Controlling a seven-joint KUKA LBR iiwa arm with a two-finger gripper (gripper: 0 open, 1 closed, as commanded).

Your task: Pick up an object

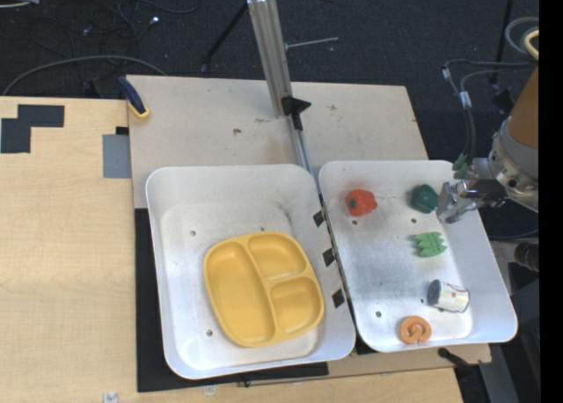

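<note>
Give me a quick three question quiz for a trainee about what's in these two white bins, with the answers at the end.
1. True or false: the yellow divided plastic tray lies in the right white bin.
2. Multiple choice: which object lies nearest the gripper? A) orange ring-shaped toy B) dark green rounded object C) red round toy
3. Fill in: the light green leafy toy lies between the dark green rounded object and the ____ and grey object.

Key: 1 false, it lies in the left white bin; 2 B; 3 white.
</note>
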